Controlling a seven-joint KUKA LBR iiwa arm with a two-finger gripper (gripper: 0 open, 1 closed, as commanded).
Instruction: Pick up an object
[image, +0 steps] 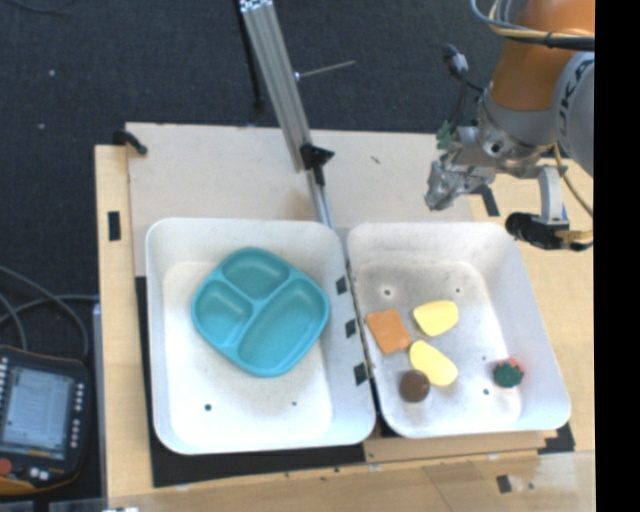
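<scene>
Two shallow white bins sit side by side on the light wooden counter (220, 170).

The right white bin (530, 300) holds five small things. Nearest the front edge is a little dark brown round lump (414, 386). It touches a yellow pear-shaped soft piece (433, 362) just behind it. To the right, near the bin's front right corner, lies a small green thing with a bit of red (508, 373). It is well apart from the others. A bit farther back lies a flat orange square piece (388, 330), close to the bin's left wall. Beside it, to the right, is a second yellow rounded piece (436, 318). The two yellow pieces are near each other but I cannot tell if they touch.

The left white bin (180, 410) holds one big thing: a teal plastic plate with three compartments (261, 310). It lies flat, turned at a slant, in the middle of the bin.

Farther back, a grey metal bar (282, 85) leans up from the counter between the bins.

The gripper (443, 190) hangs above the counter, just behind the far edge of the right bin. Nothing is between its fingers. How far open they are, I cannot tell.
</scene>
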